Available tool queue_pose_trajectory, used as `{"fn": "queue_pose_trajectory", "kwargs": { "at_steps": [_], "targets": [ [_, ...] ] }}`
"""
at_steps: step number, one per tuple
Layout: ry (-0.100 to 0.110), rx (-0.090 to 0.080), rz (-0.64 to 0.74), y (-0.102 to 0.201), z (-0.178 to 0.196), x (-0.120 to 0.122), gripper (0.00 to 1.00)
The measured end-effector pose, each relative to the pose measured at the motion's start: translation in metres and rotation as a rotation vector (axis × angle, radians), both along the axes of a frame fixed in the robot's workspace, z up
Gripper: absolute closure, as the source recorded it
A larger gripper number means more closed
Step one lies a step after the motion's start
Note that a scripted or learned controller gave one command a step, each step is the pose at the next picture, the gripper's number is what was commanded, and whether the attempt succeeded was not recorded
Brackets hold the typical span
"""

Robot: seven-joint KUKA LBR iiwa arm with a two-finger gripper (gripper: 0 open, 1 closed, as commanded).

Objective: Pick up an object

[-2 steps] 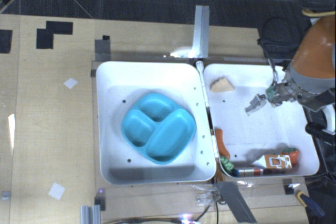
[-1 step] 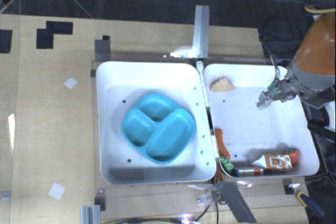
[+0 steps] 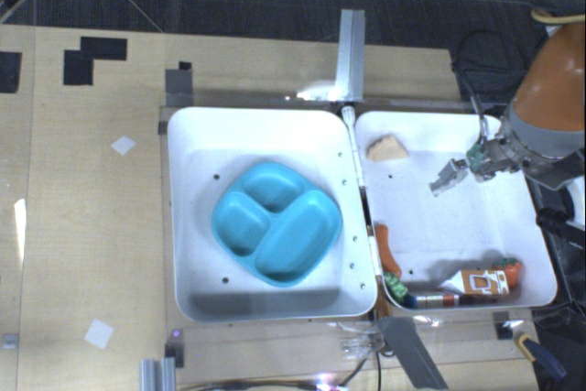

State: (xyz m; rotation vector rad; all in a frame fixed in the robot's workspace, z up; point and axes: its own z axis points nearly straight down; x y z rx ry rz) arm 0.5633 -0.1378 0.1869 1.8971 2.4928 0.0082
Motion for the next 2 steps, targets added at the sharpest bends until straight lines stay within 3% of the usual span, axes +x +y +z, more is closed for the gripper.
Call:
{"fn": "queue_pose_trajectory", "kwargs": {
  "at_steps": [1,2],
  "targets": [
    [0.008,0.001,-0.015,0.015,-0.088,-0.076,0.0],
    [-0.003,-0.004,0.194,-0.031,-0.098,-0.026,0.0]
  ]
}}
